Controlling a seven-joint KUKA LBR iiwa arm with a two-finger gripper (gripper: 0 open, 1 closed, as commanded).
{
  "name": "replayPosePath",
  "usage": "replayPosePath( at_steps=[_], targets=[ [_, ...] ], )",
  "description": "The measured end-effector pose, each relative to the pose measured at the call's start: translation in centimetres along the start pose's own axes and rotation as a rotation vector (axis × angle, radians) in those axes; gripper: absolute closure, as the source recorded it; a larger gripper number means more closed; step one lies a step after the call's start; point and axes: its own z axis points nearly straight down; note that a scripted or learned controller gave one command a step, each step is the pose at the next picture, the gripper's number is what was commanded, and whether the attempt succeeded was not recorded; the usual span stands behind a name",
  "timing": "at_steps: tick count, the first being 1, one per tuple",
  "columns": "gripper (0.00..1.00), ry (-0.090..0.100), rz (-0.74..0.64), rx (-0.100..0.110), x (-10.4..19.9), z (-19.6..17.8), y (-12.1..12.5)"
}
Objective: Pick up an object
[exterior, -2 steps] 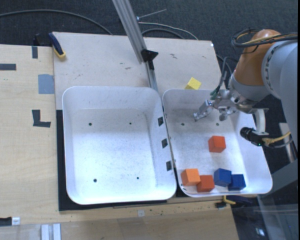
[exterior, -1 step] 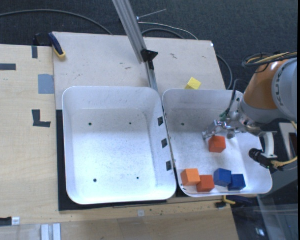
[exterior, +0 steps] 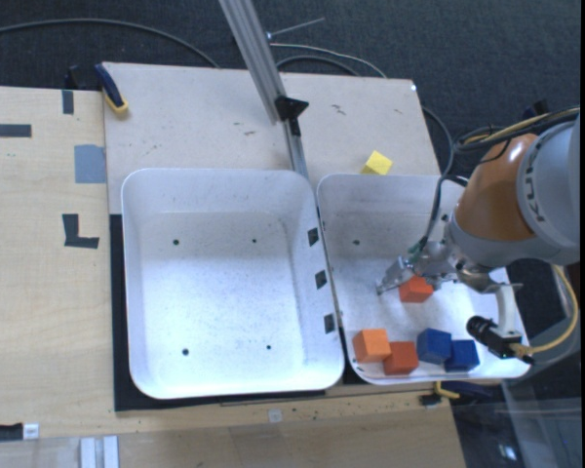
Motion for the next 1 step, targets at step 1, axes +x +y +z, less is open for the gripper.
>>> replayPosePath(
  at_steps=[1],
  targets=[
    [1.00, 0.000, 0.000, -0.001, -0.11, -0.93, 0.13]
  ],
)
